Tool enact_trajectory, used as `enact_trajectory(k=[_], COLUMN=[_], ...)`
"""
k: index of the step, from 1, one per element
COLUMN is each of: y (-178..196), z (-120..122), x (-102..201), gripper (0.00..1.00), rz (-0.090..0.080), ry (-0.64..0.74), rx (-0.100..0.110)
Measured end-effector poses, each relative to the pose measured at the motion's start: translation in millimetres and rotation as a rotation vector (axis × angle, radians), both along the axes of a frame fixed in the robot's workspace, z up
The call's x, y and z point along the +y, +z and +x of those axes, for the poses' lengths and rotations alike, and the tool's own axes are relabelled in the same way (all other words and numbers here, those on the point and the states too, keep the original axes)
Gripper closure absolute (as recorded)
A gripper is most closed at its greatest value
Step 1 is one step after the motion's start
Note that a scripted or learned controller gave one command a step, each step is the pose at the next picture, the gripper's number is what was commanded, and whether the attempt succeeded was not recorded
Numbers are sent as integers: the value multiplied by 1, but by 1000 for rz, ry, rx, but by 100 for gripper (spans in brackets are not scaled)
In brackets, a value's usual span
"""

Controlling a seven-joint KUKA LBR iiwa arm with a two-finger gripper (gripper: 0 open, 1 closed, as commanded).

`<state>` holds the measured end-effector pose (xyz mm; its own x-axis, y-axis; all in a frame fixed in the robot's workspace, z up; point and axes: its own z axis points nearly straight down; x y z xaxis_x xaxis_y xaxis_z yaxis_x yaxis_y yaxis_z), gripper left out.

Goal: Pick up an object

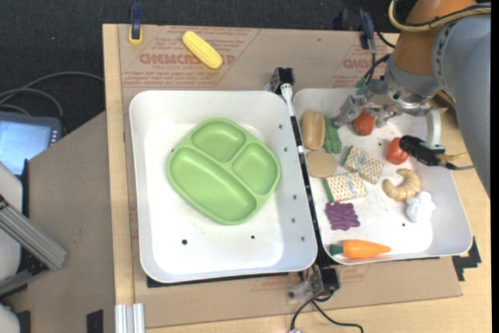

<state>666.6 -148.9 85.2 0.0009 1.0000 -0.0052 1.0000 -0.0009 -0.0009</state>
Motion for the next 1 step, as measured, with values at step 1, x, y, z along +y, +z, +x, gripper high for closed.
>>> enact_trajectory(k=[1], y=[11], z=[1], x=[3], gripper=[100], rz=[3], ry=[2], rx=[-4])
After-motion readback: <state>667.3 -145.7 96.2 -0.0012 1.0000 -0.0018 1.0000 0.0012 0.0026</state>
